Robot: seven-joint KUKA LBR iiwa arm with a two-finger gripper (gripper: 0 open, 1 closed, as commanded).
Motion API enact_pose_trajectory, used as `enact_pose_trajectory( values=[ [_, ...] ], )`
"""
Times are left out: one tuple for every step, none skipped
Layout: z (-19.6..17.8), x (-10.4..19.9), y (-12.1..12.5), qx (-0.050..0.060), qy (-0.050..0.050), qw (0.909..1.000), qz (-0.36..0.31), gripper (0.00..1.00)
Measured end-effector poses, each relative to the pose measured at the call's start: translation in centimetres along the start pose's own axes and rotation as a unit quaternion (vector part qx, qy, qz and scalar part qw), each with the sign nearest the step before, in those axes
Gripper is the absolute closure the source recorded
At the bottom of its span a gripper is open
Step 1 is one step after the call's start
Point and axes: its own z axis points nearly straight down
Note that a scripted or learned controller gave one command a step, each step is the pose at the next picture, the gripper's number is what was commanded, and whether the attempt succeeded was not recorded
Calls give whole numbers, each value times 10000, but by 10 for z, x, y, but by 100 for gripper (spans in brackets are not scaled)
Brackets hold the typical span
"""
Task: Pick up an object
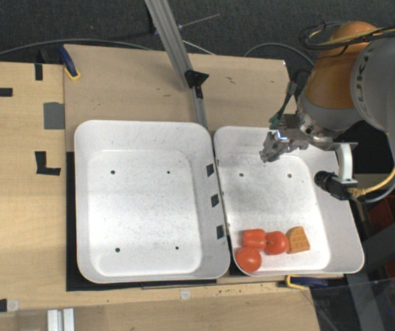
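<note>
Three red, tomato-like objects [260,245] cluster at the near edge of the right bin [280,192]. An orange-brown waffle-like piece [298,239] lies just to their right. My gripper [271,150] hangs over the far end of the right bin, well away from these objects. Nothing shows between its fingers.
The left bin [142,198] lies beside the right one. A grey pole [173,40] slants down to the bench behind the bins. The arm's orange band [338,67] and black cables sit at the right. Black tape marks lie on the bench at left.
</note>
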Motion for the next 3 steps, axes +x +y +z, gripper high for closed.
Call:
enact_pose_trajectory(
  values=[
    [-31, 0, 1, 7, -1, 10000, 4, 100],
    [-21, 58, 7, 31, 9, 10000, -21, 100],
    [-13, 108, -5, 37, 8, 10000, -18, 100]
  ],
)
